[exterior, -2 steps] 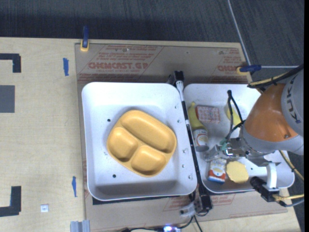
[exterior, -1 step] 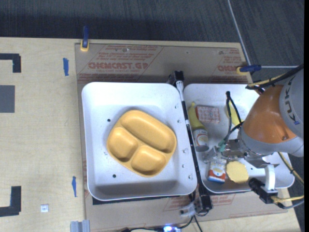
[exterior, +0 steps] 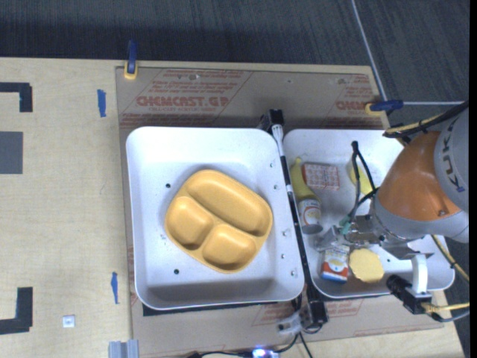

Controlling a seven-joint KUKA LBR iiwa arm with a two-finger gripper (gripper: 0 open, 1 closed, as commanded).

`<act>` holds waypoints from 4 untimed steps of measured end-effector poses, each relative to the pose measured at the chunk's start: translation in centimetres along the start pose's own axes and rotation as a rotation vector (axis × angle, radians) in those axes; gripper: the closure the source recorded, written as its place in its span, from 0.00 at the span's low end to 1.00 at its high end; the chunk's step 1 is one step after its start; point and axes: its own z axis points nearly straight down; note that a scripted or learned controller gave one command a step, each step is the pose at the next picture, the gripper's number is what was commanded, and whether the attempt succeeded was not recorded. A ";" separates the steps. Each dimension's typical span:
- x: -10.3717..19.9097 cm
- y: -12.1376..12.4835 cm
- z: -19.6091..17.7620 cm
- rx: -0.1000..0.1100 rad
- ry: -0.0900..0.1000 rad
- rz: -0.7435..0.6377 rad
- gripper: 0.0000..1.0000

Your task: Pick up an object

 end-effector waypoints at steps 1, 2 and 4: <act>0.4 0.0 0.0 -0.001 -0.003 0.002 0.00; 0.3 0.0 0.0 -0.001 -0.003 0.002 0.00; 0.4 0.0 0.0 -0.002 -0.003 0.002 0.00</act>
